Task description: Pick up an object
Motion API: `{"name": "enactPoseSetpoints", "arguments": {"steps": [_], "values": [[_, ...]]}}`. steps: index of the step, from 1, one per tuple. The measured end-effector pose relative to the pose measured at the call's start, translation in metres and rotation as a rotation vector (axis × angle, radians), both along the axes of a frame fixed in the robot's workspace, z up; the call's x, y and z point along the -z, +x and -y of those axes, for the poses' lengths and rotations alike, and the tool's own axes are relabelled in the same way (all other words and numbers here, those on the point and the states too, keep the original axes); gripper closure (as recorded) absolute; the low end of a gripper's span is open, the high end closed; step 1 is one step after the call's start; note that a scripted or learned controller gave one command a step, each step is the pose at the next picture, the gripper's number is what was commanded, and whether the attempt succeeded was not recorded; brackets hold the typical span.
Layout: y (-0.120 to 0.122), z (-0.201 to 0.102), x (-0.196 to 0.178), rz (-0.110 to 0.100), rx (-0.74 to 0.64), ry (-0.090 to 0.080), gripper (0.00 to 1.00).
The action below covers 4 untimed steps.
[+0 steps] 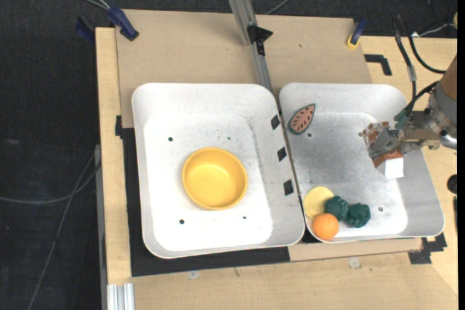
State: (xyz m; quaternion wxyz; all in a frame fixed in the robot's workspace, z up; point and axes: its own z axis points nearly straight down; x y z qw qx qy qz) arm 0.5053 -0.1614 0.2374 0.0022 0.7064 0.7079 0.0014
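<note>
My gripper reaches in from the right and hangs low over the right side of the right bin. A small white block lies just below it, close to or touching it. At this bin's front edge sit a yellow piece, an orange ball and a dark green lump, clustered together. A pink leaf-shaped piece lies at the bin's back left corner. A yellow bowl stands in the middle of the left bin.
A metal rod slants down from the top to the seam between the two bins. Cables hang by the arm at the right edge. Blue and yellow clamps hold the brown board's back corners.
</note>
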Motion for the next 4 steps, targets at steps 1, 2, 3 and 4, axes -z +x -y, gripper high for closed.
{"name": "enactPoseSetpoints", "arguments": {"steps": [1, 2, 3, 4], "values": [[0.003, -0.060, 0.008, -0.014, -0.005, 0.009, 1.00], [0.004, -0.115, 0.015, -0.018, -0.004, 0.009, 1.00], [0.003, -0.170, 0.007, -0.011, -0.005, 0.007, 1.00], [0.004, -0.225, 0.010, -0.011, -0.004, 0.005, 1.00]]}}
